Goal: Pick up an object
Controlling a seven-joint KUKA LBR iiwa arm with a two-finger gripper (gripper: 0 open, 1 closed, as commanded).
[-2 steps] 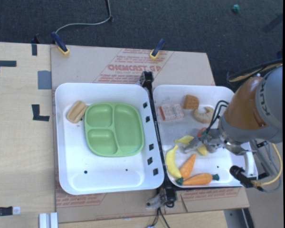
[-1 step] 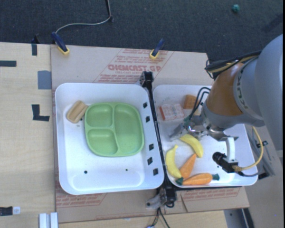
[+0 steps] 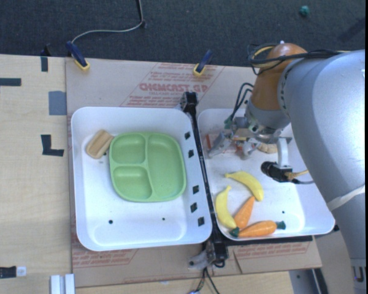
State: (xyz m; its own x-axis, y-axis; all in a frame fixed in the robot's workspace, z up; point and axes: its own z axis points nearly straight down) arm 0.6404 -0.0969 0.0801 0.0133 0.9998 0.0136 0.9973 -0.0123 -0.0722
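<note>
Two yellow plastic bananas (image 3: 246, 183) lie below the grey two-finger gripper (image 3: 230, 144) — its pincer state unclear; the right white bin (image 3: 313, 216) holds them.

The table carries two white bins: the left bin (image 3: 86, 225) and the right bin (image 3: 306, 216). The left bin holds one green divided tray (image 3: 148, 166) and one tan bread-like piece (image 3: 99, 144). The right bin holds two yellow bananas (image 3: 248, 184) (image 3: 223, 208) and two orange carrots (image 3: 245, 211) (image 3: 257, 228).
</note>
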